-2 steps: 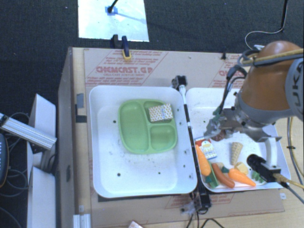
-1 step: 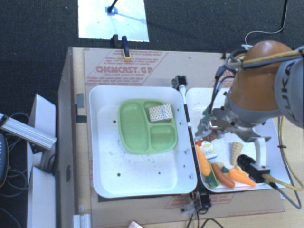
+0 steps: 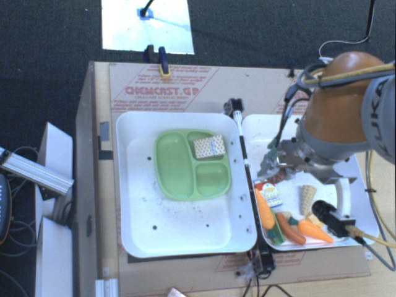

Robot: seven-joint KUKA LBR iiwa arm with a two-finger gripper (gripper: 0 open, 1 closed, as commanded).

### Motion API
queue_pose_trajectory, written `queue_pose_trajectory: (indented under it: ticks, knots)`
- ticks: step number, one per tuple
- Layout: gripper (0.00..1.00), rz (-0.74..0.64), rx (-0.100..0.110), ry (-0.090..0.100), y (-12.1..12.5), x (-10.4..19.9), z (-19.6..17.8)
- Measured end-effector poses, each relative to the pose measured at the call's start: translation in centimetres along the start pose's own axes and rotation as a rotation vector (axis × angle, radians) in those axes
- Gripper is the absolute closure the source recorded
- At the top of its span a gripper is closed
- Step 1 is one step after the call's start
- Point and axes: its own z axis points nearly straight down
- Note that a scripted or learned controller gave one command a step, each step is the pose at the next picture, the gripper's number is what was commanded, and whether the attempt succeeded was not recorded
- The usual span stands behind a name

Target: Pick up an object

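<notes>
two white bins (image 3: 133, 184) sit on our bench. we can't tell our gripper (image 3: 275, 163) state. just below it lie toy carrots (image 3: 265, 210), maybe light, hard, slippery; grab mid-body.

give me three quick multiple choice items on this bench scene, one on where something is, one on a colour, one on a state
1. Where does the green divided tray lie?
A. in the left bin
B. in the right bin
C. on the floor

2. What colour is the band above the arm's wrist?
A. blue
B. orange
C. white

3. How does the small patterned block sit?
A. in the tray's upper right compartment
B. under the tray
C. between the bins

Answers:
1. A, the tray rests flat inside the left bin.
2. B, the orange band shows above the right bin.
3. A, the block lies in that compartment, away from the toy carrots in the right bin.
</notes>
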Motion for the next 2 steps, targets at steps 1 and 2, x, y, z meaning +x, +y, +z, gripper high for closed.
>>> queue_pose_trajectory:
  ticks: [1,2]
  knots:
    - [1.00,0.001,-0.002,-0.002,-0.1,-2.4,0.0]
    - [1.00,-0.002,-0.002,0.000,-0.1,-0.1,0.1]
